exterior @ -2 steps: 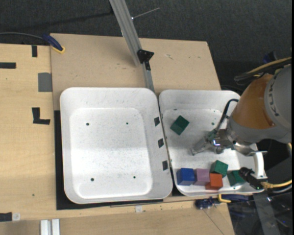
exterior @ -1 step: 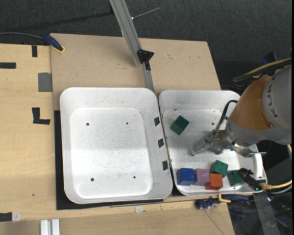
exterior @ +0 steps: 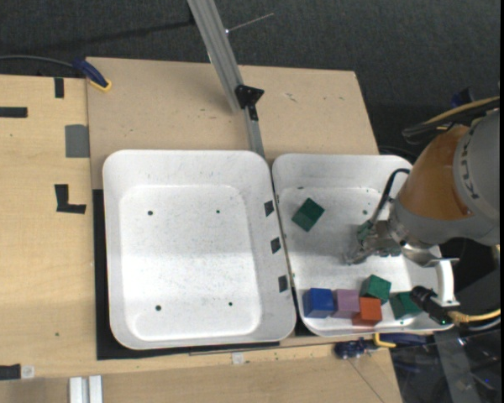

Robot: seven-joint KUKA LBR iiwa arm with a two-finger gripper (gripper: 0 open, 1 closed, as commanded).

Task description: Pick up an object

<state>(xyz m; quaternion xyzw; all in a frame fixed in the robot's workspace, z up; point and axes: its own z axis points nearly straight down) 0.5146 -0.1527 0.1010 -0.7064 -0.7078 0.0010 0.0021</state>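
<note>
Six small blocks lie in the right bin (exterior: 336,168); a dark green block (exterior: 307,214) sits alone, turned at an angle, toward the bin's upper left; the rest cluster along the near edge: a blue block (exterior: 319,301), a pale purple block (exterior: 348,300) touching it, an orange block (exterior: 370,310), a green block (exterior: 375,288) just above, and another green block (exterior: 405,306) at the right.

A pale wooden bench (exterior: 34,225) fills the left side, with a tan board (exterior: 193,99) laid over it. Black tape marks (exterior: 65,197) and a grey patch (exterior: 76,139) sit on the wood. A slanted metal rail (exterior: 221,44) crosses the top. Beyond lies dark grey carpet (exterior: 361,15).
</note>
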